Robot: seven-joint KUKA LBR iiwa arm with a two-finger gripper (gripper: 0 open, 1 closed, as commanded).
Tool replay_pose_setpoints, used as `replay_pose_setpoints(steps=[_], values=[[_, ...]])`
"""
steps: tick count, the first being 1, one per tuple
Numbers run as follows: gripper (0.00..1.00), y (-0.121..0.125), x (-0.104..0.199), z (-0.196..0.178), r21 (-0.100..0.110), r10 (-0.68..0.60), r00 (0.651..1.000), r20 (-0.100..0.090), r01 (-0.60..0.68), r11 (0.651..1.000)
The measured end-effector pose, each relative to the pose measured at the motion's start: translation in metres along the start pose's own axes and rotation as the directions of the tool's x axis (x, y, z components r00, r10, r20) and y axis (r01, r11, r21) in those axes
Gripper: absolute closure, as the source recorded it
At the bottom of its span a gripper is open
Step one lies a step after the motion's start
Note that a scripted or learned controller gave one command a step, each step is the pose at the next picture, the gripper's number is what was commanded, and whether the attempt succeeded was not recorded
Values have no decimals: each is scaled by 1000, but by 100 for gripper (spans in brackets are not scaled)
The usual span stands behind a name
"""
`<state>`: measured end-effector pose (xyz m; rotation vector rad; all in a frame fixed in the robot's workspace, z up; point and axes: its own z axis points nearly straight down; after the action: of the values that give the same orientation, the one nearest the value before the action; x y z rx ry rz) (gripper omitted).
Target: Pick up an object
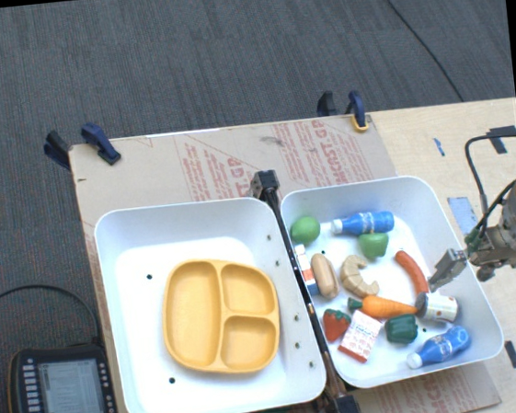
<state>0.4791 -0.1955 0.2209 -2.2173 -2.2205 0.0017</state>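
The gripper (450, 267) hangs at the right bin's (423, 193) edge, fingers spread with nothing between them, and with the red sausage (412, 271), carrot (386, 306) and white cup (439, 307) crowded below, it could easily nudge one aside or close on air.

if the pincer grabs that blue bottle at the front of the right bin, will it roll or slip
The blue bottle lies on its side, so a nudge would probably roll it. Its rounded, smooth-looking body may slip between fingers. It looks like a small toy, so likely light.
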Motion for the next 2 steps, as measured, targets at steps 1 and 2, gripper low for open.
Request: replay_pose_setpoints(steps=[1, 2], values=[[0, 33, 35, 116, -13, 3, 1000, 5, -3, 1000], [100, 34, 36, 107, -11, 6, 1000, 1, -6, 1000]])
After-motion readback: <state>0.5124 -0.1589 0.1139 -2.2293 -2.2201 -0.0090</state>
